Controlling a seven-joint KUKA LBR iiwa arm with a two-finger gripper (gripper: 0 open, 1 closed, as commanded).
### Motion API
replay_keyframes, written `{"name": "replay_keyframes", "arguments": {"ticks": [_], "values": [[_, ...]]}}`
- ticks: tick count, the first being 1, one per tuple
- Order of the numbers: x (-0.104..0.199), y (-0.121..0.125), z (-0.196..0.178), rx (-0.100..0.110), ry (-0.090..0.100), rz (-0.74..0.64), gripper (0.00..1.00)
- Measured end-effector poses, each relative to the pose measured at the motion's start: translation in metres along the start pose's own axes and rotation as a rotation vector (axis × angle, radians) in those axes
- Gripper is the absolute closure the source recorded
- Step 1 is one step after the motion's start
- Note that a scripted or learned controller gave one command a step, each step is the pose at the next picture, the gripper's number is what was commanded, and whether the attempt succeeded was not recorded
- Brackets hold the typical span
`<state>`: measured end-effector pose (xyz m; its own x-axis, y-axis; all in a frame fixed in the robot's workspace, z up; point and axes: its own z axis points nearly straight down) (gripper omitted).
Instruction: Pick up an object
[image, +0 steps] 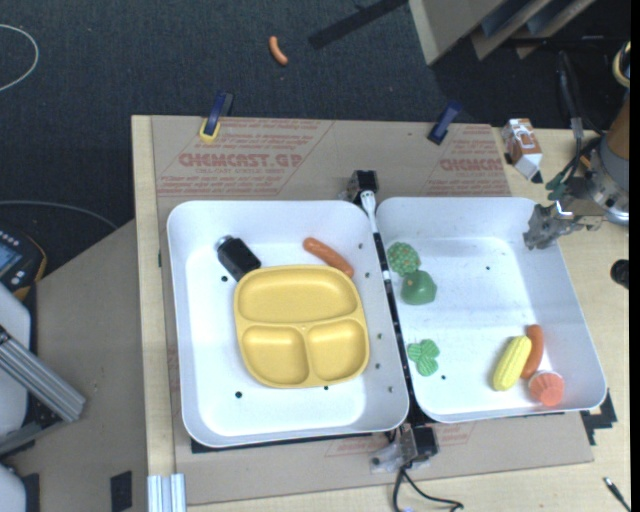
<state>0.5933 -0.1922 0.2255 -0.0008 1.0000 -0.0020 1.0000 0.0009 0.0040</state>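
No object is chosen yet, so the candidates are the toys in the two bins. The right bin (560, 300) holds a broccoli piece (403, 258) touching a green pepper (419, 289) near its upper left corner, a small leafy green piece (424, 356) lower down along the left wall, and, at the lower right, a corn cob (511, 362) lying against a carrot (534, 349) with an orange-red piece (546, 387) just below them. The left bin (195, 330) holds a yellow divided tray (300, 325) in its middle, a black block (237, 257) touching the tray's upper left edge, and an orange sausage (328, 256) at its upper right.

The end effector (548, 226) sits at the right bin's upper right rim, at the right of the frame; whether it is released or clenched I cannot tell, and nothing is seen in it.

To do the step well, I would pick a piece that stands apart, such as the leafy green piece, and come down centred over it. The corn and carrot touch, so a grasp there may slip or catch both.
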Motion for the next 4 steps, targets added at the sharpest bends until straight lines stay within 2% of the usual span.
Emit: {"name": "replay_keyframes", "arguments": {"ticks": [1, 2, 3, 4], "values": [[0.048, -0.014, -0.008, 0.006, 0.004, -0.004, 1.00], [0.090, -0.038, 0.005, 0.008, 0.005, -0.003, 1.00], [0.134, -0.072, -0.001, 0.008, 0.005, -0.003, 1.00], [0.158, -0.077, 0.009, 0.008, 0.004, -0.002, 1.00]]}}
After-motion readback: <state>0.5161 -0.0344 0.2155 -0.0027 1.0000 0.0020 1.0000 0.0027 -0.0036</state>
